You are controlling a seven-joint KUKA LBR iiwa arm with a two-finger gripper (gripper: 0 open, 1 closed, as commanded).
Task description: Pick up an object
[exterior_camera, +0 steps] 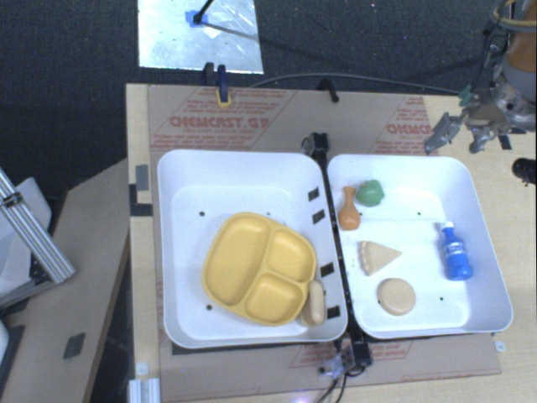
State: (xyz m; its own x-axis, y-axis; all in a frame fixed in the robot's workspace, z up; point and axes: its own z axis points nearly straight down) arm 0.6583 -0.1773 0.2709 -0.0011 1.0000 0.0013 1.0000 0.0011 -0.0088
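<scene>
Gripper [463, 134] hangs above the right bin's [482, 196] far corner, fingers spread and holding nothing; best bet looks like the blue bottle [454, 251] lying apart near the right wall—come straight down, jaws across its narrow width.

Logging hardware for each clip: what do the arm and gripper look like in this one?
At the view's upper right, the gripper is grey metal, with two slim grey fingers splayed outward from a blocky silver wrist. Above it the arm shows an orange band, with a looped yellowish cable alongside a dark one near the top edge. No markings are legible.
</scene>
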